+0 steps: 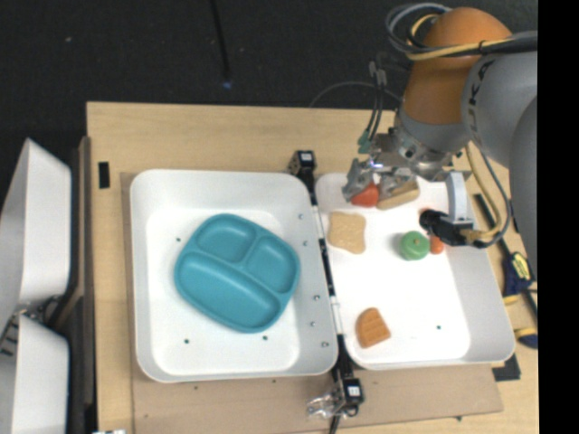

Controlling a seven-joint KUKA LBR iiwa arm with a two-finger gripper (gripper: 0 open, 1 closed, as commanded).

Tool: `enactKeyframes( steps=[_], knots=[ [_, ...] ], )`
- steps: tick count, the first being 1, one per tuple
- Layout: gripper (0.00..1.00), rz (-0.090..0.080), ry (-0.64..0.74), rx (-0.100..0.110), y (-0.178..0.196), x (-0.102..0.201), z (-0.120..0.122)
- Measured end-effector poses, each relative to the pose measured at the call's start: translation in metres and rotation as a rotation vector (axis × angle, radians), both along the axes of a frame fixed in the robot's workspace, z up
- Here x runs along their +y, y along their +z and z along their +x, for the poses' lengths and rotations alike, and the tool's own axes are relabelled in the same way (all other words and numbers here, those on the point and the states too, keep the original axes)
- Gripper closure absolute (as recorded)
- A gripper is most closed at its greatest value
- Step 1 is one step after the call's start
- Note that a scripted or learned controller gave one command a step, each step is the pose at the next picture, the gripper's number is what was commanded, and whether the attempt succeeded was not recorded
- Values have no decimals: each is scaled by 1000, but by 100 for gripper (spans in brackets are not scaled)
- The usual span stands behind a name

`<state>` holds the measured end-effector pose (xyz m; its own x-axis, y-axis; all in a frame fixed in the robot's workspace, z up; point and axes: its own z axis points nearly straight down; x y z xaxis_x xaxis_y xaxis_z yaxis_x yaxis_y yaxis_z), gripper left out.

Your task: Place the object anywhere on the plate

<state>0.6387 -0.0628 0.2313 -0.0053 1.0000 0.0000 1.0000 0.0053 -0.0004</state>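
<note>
This is a robot lab or test cell, not a home or kitchen. A plain wooden bench point(226, 134) stands against a dark floor that fills the top of the frame. Two shallow white bins point(154, 333) sit side by side on it, joined at the middle by small black clamps point(302, 162) at the upper and lower edges. A grey industrial arm point(507, 98) with an orange band enters at the upper right, loose cables point(412, 25) looped above it. The items in the bins are toy foods and a teal plastic divided plate point(237, 271). White containers point(41, 215) stand at the left edge.
</note>
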Motion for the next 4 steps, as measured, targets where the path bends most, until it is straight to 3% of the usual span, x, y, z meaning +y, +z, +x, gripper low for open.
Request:
enactKeyframes(
  steps=[2, 4],
  knots=[
    [100, 1, 1, 1, -10, 92, -28],
    [100, 3, 4, -2, 19, 191, -54]
  ],
)
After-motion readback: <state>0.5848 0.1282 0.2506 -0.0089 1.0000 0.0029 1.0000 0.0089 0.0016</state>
